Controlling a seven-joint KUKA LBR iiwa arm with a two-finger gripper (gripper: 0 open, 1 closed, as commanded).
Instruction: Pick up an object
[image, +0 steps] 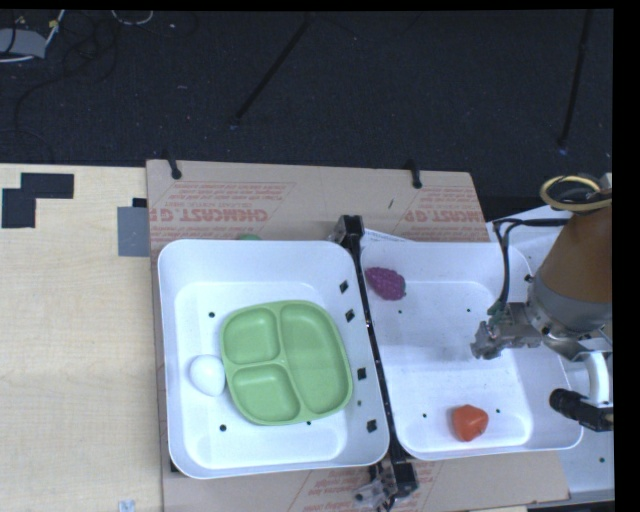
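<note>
So the counter (70, 330) is light wood on the left, with a couple of dark patches taped or stuck near its top edge. On it sits a cardboard sheet (300, 205) under both bins, and the printing on it is upside down and mirrored from here, so I honestly can't read it properly.

The arm (585, 265) comes in from the right and gets cut off at the frame edge, orange band and all. The left bin (180, 270) has a green divided plate (285, 360) with three sections, plus a small white egg-looking ball (207, 375) touching its left rim. The right bin (440, 300) holds a purple lumpy thing (386, 283) near its top left corner and an orange-red object (468, 422) near the bottom edge, well apart from each other.

The gripper (492, 340) hangs over the right side of the right bin, between those two objects but touching neither. It's a small grey blur, can't tell how it's set. Something green peeks out behind the left bin, too hidden to identify.
</note>
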